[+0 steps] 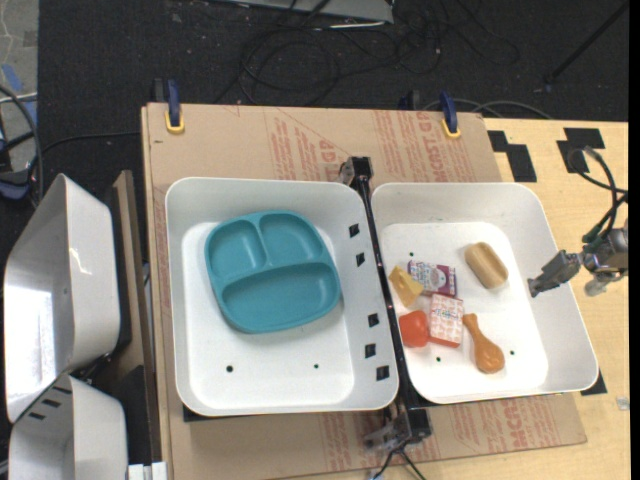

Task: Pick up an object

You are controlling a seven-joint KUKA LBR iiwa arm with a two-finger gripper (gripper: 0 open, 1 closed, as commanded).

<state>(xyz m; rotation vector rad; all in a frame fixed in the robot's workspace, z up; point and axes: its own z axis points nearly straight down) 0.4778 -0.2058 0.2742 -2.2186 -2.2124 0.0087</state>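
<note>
The right bin (pixel 520 208) holds several small toy foods. A tan bread roll (pixel 487 264) lies toward its right side. A yellow wedge (pixel 405 286), a purple-and-white packet (pixel 433 276), a red tomato-like piece (pixel 414 328) and a red-and-white carton (pixel 446 320) cluster near its left wall. An orange drumstick (pixel 483 344) lies near the front. My gripper (pixel 545 276) hangs over the bin's right rim, right of the bread roll and apart from it, with nothing visibly in it.
The left bin (pixel 190 368) carries a teal divided plate (pixel 272 270). A black divider with clips (pixel 372 298) runs between the bins. Grey tubs (pixel 60 288) stand off the bench's left side. Clamps (pixel 174 108) sit at the back edge.
</note>
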